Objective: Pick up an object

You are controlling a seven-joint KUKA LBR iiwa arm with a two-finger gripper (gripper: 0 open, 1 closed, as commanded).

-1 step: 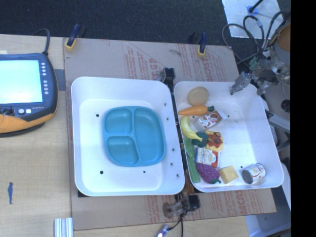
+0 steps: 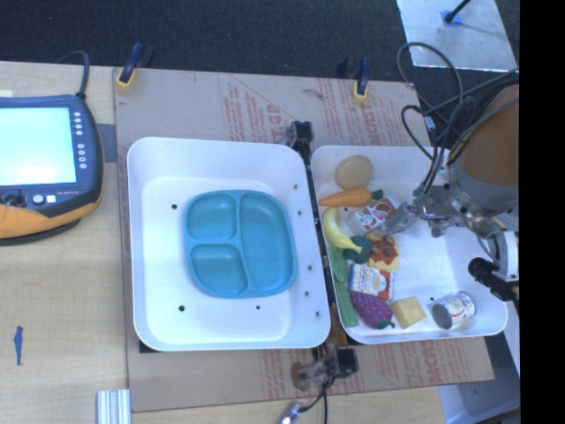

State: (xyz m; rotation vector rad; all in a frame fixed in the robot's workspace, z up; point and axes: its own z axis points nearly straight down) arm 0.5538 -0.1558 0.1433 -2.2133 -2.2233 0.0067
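The right bin (image 2: pixel 477 263) holds several toy foods along its left side: a beige round piece (image 2: pixel 354 170), an orange carrot (image 2: pixel 346 199), a yellow banana (image 2: pixel 338 233), a printed packet (image 2: pixel 380 212), a red and yellow item (image 2: pixel 381 253), another packet (image 2: pixel 366 281), purple grapes (image 2: pixel 372 309), a yellow cube (image 2: pixel 408 312) and a small can (image 2: pixel 455 309). My gripper (image 2: pixel 399 220) reaches in from the right, low over the bin, with its tip right beside the printed packet. I see nothing held in it.
The left bin (image 2: pixel 159 175) holds a blue divided plate (image 2: pixel 238 242). A tablet-like pendant (image 2: pixel 44 162) lies on the bench at the far left. Cables (image 2: pixel 437 87) loop above the arm at the right. Clamps (image 2: pixel 129 67) hold the cardboard under the bins.
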